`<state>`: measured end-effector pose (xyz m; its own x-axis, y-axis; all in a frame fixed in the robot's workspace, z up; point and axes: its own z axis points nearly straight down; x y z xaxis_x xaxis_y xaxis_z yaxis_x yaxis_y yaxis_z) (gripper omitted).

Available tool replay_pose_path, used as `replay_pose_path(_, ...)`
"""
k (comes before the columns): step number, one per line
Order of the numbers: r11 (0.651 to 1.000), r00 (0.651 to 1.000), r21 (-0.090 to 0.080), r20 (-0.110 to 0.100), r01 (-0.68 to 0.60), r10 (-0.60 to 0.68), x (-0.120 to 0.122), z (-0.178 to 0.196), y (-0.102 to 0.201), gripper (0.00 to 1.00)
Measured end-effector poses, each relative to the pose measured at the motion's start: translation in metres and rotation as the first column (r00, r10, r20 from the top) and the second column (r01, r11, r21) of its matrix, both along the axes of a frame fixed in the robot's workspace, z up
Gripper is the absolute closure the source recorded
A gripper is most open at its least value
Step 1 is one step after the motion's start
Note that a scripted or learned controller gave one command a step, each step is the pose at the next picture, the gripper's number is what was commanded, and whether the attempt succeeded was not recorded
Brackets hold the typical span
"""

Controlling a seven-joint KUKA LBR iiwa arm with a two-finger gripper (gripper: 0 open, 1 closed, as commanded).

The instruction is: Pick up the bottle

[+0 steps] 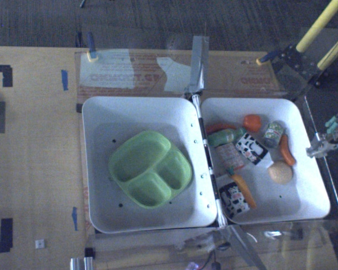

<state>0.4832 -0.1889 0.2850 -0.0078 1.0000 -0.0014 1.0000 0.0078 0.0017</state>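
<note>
The bottle (225,136) lies in the right bin (310,204) by the divider, an orange piece (220,127) touching above, a pink packet (231,156) below. Two cow-print cartons (252,149) lie nearby. One green tray (150,168) fills the left bin (96,207). The gripper's state cannot be told.

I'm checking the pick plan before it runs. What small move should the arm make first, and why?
Probably swing the end effector left, over the right bin, and stop above the green bottle. The end effector sits at the bin's right edge, well clear of the bottle, which lies on its side near the left wall, among other toys.
</note>
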Motion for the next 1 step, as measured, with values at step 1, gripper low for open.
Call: replay_pose_path(1, 0.989, 0.989, 0.0, 0.0, -0.147, 0.147, -0.0029, 0.0164, 0.0421, 1.0)
